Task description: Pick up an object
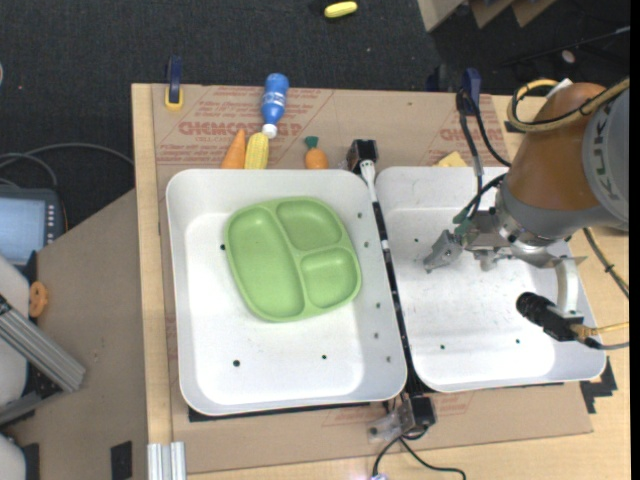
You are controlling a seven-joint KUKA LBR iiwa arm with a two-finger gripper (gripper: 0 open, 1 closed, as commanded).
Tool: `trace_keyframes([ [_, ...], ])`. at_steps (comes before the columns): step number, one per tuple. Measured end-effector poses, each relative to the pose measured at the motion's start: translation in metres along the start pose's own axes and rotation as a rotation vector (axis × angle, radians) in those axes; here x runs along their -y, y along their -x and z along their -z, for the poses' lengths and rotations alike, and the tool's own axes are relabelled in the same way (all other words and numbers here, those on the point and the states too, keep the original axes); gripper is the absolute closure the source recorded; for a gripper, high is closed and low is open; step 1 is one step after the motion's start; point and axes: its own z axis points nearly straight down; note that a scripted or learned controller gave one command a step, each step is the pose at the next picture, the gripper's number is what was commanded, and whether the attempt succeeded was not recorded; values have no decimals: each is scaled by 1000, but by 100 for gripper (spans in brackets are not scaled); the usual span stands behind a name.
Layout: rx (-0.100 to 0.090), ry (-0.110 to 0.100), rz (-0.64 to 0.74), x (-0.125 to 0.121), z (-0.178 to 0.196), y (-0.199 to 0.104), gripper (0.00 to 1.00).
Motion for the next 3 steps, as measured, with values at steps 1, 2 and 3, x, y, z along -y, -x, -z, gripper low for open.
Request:
trace_keyframes([
  [1, 2, 7, -3, 0, 14, 1, 100],
  [2, 8, 5, -11, -12, -65, 116, 100],
  [3, 6, 12, -3, -24, -23, 133, 100],
])
